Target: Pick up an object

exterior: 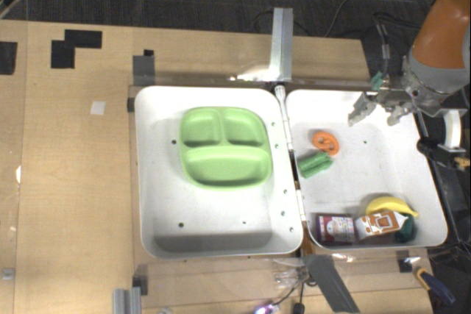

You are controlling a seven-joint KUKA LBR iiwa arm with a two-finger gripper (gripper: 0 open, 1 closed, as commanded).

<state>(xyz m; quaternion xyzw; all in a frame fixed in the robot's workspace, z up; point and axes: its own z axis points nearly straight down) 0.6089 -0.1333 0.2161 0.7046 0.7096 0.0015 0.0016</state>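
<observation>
Nearest you, along the near wall of the right bin, you have a dark carton lying on its side, with a yellow banana just behind its right end and a dark green item at the corner. Farther in, toward that bin's left wall, you see a green block and an orange piece just beyond it. The gripper hovers over the far part of this bin, its fingers spread apart, clamped on nothing. Your left bin holds a green divided tray.
</observation>
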